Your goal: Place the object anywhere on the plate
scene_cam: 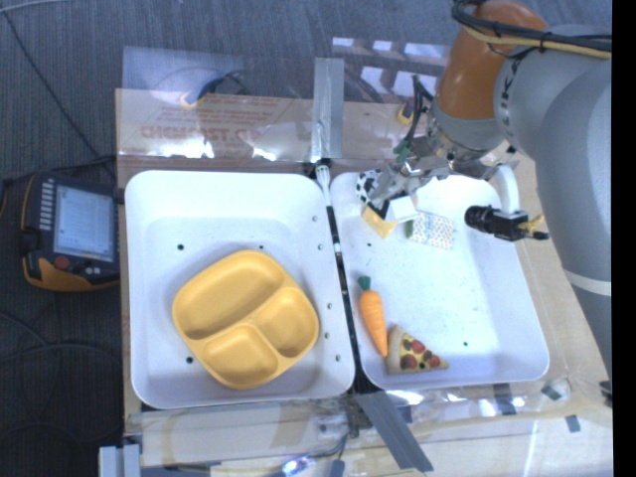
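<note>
Dark grey carpet (248, 18) surrounds the bench, with a teach pendant (68, 232) lying at its left. Two glossy white bins sit side by side: the left bin (159, 207) holds a smooth yellow three-section plate (245, 317). In the right bin (497, 306), the gripper (390, 192) hovers over a yellow block (380, 223); its grip, I cannot tell. A carrot (373, 316) and pizza slice (414, 352) lie nearer the front, apart from the plate.

The yellow divided plate (246, 316) sits in the left bin (159, 207). Over in the right bin (497, 296), the gripper (393, 189) hangs above the far corner by some small pieces, while a carrot (373, 314) and pizza slice (415, 352) lie near the front
</note>
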Controlling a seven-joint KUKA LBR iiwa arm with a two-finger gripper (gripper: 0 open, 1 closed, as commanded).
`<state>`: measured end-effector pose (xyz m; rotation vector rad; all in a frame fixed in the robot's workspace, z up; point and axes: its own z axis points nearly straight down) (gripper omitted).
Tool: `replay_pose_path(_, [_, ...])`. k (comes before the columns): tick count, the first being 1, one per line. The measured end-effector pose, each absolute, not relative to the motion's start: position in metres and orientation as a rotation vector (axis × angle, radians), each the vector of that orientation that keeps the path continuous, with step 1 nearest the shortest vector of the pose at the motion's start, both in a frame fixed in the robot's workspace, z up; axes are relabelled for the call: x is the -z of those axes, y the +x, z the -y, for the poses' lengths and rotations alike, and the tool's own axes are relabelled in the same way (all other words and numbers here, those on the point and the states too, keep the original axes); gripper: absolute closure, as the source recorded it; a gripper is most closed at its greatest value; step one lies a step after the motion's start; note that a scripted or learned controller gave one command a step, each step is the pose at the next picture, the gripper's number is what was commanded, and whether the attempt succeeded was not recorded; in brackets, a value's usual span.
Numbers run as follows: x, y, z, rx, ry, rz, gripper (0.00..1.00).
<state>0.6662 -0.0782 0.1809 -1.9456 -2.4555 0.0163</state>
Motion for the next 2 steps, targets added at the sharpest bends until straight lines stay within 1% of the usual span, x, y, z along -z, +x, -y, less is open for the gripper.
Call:
replay_pose_path(1, [-0.182,0.616,0.033,-0.007,-2.001,2.422,1.00])
replay_pose_path(2, [-0.184,0.615,0.001,-0.017,-2.089,2.357,1.00])
